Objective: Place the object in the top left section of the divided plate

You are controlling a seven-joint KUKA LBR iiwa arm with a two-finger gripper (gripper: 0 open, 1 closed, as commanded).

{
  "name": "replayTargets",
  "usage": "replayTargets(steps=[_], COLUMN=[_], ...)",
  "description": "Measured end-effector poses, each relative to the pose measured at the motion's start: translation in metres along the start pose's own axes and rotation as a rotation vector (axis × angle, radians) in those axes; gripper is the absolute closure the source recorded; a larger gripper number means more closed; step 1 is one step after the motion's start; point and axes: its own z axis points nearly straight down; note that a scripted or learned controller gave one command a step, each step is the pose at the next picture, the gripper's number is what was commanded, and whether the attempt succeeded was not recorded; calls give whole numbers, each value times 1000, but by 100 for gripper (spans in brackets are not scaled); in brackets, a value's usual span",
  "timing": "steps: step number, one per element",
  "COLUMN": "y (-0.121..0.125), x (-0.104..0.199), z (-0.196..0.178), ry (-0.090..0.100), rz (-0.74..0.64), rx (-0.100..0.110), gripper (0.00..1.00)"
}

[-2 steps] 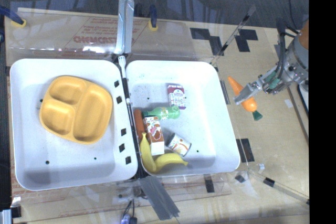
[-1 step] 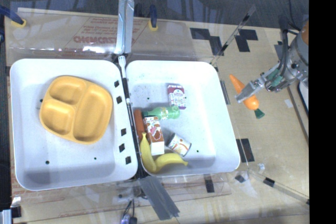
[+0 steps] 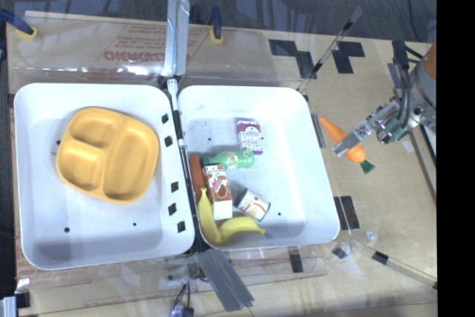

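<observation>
Gripping tapered orange carrot (image 3: 343, 139), metal gripper (image 3: 349, 146) closed on it outside bins; glossy yellow divided plate (image 3: 107, 154).

No legible text on anything.

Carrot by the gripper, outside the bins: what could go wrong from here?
The carrot sits at the gripper with no clear grasp visible, so it may drop onto the bench. The yellow divided plate lies in the far left bin, across the cluttered right bin; a mid-carry slip could land it among the banana and cartons.
</observation>
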Motion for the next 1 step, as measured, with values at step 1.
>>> replayTargets(steps=[1], y=[1], x=[0], z=[-9], ry=[1], rz=[-5], rx=[1], gripper=[100])
